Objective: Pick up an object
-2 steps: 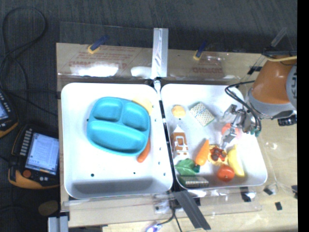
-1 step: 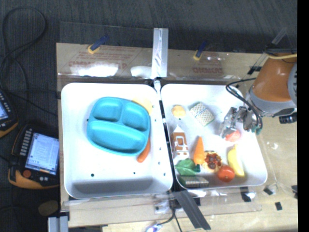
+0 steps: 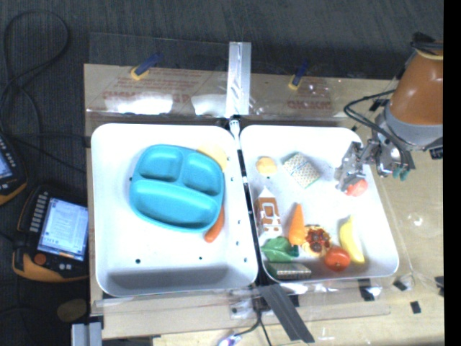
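Observation:
My gripper [image 3: 352, 173] hangs over the right bin [image 3: 374, 215], close to its right wall, on the grey arm with the orange band [image 3: 423, 85]. A small red object [image 3: 356, 187] sits directly at the gripper's tip; I cannot make out whether it is gripped or lying in the bin. Other items in this bin are a yellow banana [image 3: 351, 240], a red tomato [image 3: 336, 258], an orange carrot [image 3: 296, 222], a small carton [image 3: 269, 215], a patterned packet [image 3: 300, 169], a yellow ball [image 3: 266, 166] and a green leafy piece [image 3: 277, 249].
The left bin [image 3: 115, 258] holds a blue divided plate [image 3: 176, 186] with an orange piece [image 3: 215, 227] at its right edge. A handheld pendant [image 3: 54, 233] lies left of the bench. Cables [image 3: 364, 107] run near the arm.

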{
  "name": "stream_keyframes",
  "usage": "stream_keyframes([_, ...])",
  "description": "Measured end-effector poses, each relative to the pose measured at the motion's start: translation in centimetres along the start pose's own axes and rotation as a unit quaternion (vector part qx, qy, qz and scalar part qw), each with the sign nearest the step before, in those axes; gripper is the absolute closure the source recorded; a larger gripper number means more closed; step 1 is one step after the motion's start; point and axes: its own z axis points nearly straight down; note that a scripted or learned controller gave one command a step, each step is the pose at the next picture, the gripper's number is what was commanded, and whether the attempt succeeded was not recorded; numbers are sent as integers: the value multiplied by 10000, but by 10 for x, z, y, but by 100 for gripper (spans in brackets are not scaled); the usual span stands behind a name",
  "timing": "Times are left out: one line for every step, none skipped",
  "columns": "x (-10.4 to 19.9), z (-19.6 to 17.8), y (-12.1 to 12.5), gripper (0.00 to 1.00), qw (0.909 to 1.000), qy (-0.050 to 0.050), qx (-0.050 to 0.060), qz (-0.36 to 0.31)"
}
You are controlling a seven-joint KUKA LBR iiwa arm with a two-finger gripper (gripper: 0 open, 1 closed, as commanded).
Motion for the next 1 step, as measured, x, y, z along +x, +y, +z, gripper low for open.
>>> stream_keyframes([8,-79,78,100,9791,6,-5,2033])
